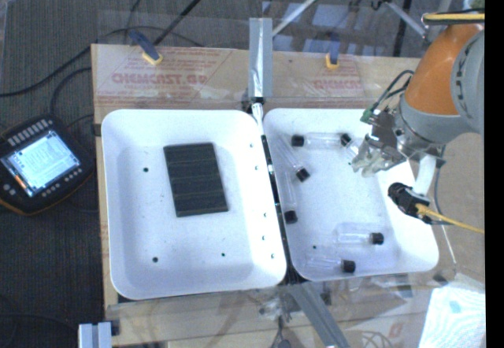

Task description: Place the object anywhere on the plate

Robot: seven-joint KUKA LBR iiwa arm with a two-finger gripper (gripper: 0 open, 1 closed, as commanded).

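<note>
We see cardboard-topped bench on dark carpet, pendant left, dark plate in left bin, long axis near-vertical, capped vials in right bin, gripper above them, grip state unclear

Matt dark ribbed plate lies in a smooth white plastic bin; clear glossy black-capped tubes.

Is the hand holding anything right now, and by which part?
Cannot be told: the hand sits over the right bin, too blurred to show anything in it.
</note>
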